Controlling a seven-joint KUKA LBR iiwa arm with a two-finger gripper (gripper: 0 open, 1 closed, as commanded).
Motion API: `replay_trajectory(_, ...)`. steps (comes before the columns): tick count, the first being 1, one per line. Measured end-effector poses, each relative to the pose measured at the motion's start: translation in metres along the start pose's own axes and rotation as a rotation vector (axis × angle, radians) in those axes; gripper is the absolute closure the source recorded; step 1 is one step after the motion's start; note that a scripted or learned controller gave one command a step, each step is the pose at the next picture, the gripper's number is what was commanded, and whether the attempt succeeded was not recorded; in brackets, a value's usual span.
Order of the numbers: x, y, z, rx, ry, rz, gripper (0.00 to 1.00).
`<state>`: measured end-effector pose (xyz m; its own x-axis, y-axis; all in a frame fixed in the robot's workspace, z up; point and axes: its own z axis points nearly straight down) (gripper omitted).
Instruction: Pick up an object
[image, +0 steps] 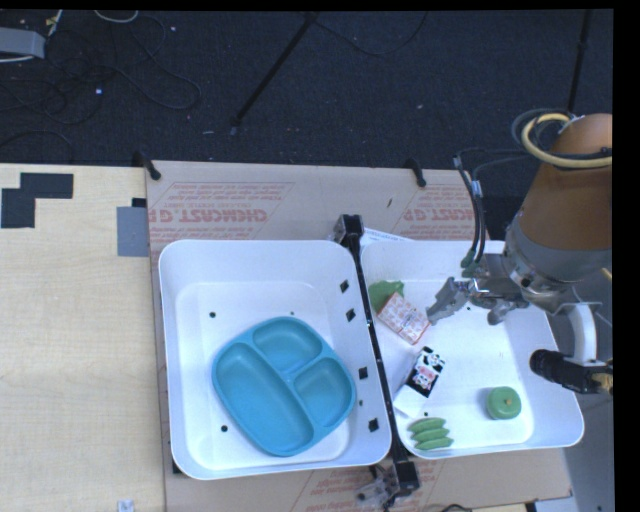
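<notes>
- Bench (70, 340): light wood, left side bare; two dark grey patches at its far-left edge.
- Cardboard sheet (260, 205) with red print lies under both bins and shows at the far side.
- Left bin (190, 280): white, shallow. Holds a blue divided plate (283, 385) with three compartments, lying flat in the near-right part of the bin.
- Black divider bar (368, 345) runs near-to-far between the two bins.
- Right bin (545, 425): white, holds the loose items:
  - green object (384, 294) at the far-left corner, just beside the divider; what it is can't be told.
  - pink-and-white patterned packet (404, 318) touching the green object on its near-right side.
  - black-and-white card (424, 374) towards the middle-left, tilted, resting on a white sheet.
  - green pea pods (431, 432) at the near-left edge.
  - round green piece (504, 403) at the near right, well apart from the pods.
- Gripper (470, 300): above the far-middle of the right bin, just right of the patterned packet. Can't tell finger state, too blurred and small. Nothing visible held.
- Arm (570, 215): orange band, comes in from the right; cables loop over the wrist.
- No bin item looks lifted; nearest to the gripper is the patterned packet.
</notes>
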<state>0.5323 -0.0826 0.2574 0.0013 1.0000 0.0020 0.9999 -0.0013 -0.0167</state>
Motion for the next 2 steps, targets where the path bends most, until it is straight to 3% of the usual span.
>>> replay_trajectory(1,0.000,0.002,-0.006,-0.012,-0.001,-0.002,0.00)
replay_trajectory(2,-0.005,0.009,0.053,-0.008,-0.001,-0.001,0.00)
